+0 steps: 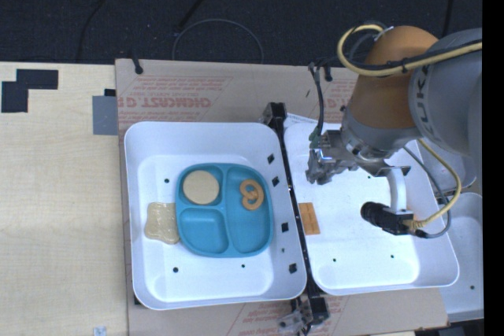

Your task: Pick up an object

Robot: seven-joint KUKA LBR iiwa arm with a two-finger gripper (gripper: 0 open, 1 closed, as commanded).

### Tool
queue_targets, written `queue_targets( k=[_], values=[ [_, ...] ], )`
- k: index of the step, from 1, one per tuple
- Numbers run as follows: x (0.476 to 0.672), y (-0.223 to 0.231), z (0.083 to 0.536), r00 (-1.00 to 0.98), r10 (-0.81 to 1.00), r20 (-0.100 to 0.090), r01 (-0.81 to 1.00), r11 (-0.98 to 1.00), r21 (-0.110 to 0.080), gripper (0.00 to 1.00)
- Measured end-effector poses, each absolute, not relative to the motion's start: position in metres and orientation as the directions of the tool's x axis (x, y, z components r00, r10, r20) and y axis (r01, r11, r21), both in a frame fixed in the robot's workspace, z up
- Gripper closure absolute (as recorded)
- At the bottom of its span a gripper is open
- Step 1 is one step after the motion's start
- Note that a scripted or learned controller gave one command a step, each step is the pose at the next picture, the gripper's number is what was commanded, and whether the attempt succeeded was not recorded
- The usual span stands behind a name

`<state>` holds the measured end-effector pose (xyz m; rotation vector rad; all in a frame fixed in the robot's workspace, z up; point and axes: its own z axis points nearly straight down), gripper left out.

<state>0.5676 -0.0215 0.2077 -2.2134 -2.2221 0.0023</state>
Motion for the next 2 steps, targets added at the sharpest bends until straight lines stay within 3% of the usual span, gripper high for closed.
queue_targets(
  k=[2],
  values=[
    [0.575,0.073,0.211,-0.004,1.0,0.001,1.0,0.004,-0.004,1.0]
  ],
)
